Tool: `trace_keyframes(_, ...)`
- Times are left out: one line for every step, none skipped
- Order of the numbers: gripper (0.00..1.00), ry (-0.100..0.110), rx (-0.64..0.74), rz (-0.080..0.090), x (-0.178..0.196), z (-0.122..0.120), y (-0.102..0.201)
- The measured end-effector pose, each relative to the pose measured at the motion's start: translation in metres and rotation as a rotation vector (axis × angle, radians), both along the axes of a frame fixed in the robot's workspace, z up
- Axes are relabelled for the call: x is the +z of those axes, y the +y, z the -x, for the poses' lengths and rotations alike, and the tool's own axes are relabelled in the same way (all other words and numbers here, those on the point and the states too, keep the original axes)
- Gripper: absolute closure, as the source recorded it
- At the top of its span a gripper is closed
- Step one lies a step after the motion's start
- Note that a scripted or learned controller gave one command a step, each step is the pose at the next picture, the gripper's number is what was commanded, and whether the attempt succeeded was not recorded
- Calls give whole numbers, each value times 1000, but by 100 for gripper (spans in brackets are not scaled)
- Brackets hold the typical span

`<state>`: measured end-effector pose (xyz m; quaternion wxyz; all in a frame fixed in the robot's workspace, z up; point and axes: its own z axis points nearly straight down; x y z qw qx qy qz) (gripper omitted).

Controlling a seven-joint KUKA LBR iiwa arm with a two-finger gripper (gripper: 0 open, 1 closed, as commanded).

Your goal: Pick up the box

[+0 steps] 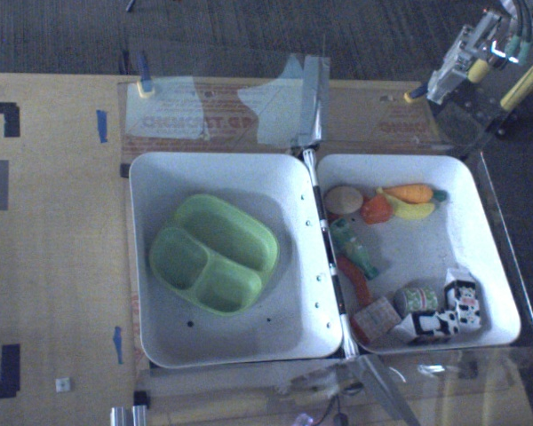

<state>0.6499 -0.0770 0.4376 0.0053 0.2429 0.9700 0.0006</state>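
gripper [444, 82] beyond right bin's [502, 264] far right corner, finger state unclear | box [462, 302] in that bin's near right corner, beside can [417, 298]

The gripper [444, 82] hangs up past the far right corner of the right bin [502, 264], outside it. The carrot [407, 193] and banana [415, 209] lie in that bin nearest the gripper, with the tomato [377, 209] and a round thing [344, 200] further left. The bottle [354, 248] lies beyond them. The box [462, 304], can [419, 298] and what may be a block [378, 317] lie farthest off, in the near corner. The tray [215, 252] sits in the left bin [155, 193], well away.
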Motion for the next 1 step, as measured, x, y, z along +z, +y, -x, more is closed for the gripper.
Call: trace_keyframes(100,-1,130,2,0,-6,-40)
